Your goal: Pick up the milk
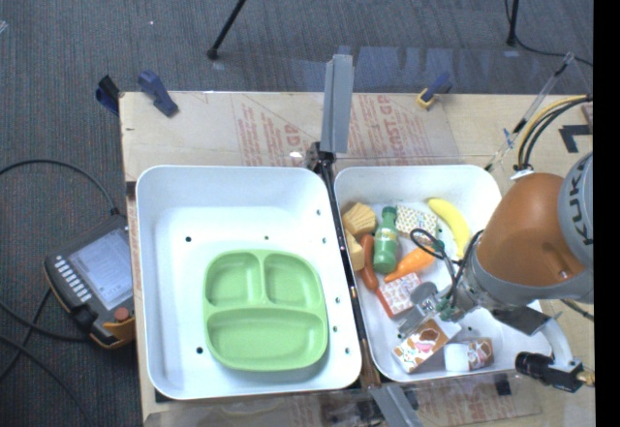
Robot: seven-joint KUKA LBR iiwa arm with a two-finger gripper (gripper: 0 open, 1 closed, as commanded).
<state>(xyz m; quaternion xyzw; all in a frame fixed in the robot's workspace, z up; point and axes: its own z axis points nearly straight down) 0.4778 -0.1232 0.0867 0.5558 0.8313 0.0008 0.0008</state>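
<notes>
the gripper [433,307] hangs low in the right bin [484,185], just above the milk [420,346], a small carton lying flat near the bin's near wall, probably to approach it. i cannot tell if it is open or closed. the left bin [165,222] holds a green tray [263,311]. the surface [232,130] stands on dark carpet.

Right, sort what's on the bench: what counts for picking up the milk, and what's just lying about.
For the job:
- milk carton, lying in the right bin
- gripper, low over that bin by the carton

Lying about:
- banana
- green bottle
- carrot
- green tray in the left bin
</notes>
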